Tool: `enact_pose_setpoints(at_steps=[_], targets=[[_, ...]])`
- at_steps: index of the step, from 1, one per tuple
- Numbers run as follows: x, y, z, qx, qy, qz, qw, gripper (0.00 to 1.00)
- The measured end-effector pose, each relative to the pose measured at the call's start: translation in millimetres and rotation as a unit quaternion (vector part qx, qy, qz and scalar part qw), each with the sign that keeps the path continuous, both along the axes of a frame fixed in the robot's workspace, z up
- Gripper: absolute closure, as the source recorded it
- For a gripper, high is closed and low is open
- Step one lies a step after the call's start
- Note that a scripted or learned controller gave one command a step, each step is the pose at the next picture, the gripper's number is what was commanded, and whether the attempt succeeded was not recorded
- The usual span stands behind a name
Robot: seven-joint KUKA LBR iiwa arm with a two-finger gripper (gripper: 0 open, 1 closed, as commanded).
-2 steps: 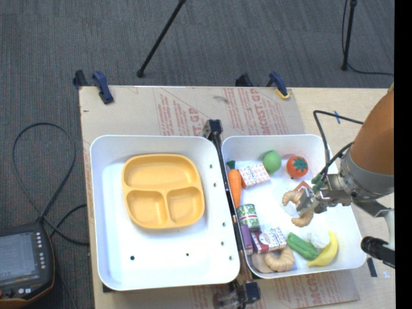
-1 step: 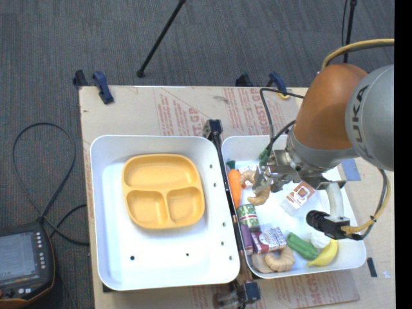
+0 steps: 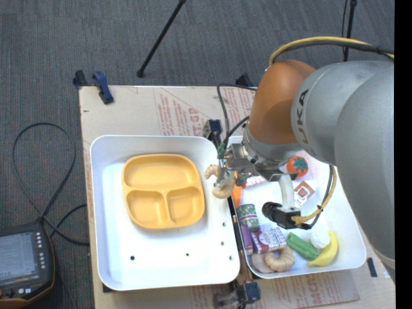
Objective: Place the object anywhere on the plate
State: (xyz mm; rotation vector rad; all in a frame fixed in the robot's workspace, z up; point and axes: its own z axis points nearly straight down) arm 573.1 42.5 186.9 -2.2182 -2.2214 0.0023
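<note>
Camera view looks down on the gripper (image 3: 225, 172), which hangs over the seam between the two bins, just past the right rim of the left bin (image 3: 106, 237). Its fingers look pinched narrow on a pale, curled object (image 3: 221, 184), tan and lumpy, shaped rather like a shrimp or a twisted pastry; the piece hangs below the fingertips, though the grip itself is small and partly shadowed.

By my reading the pick is done and the carry is under way. What is left is a short move left and a release, since the object sits just right of the plate (image 3: 163, 190) and not yet over it.

That plate is smooth yellow plastic, a rounded square with three moulded compartments, lying in the far half of the left bin. This bin is glossy white and shallow.

Further right, the right bin (image 3: 351, 234) holds a jumble under the arm: a red tomato (image 3: 297, 166), a small can (image 3: 247, 215), a green piece (image 3: 301, 244), a yellow banana (image 3: 327, 252) and a beige ring (image 3: 279, 258) at the near edge. Bare cardboard (image 3: 161, 108) lies under both bins.
</note>
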Motion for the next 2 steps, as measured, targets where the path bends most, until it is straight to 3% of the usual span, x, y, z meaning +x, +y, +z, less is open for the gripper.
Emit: enact_pose_setpoints(at_steps=[1, 2], targets=[[70, 87, -32, -0.0001, -0.001, 0.001, 1.0, 1.0], [71, 161, -98, 0.0002, -0.002, 0.001, 1.0, 1.0]])
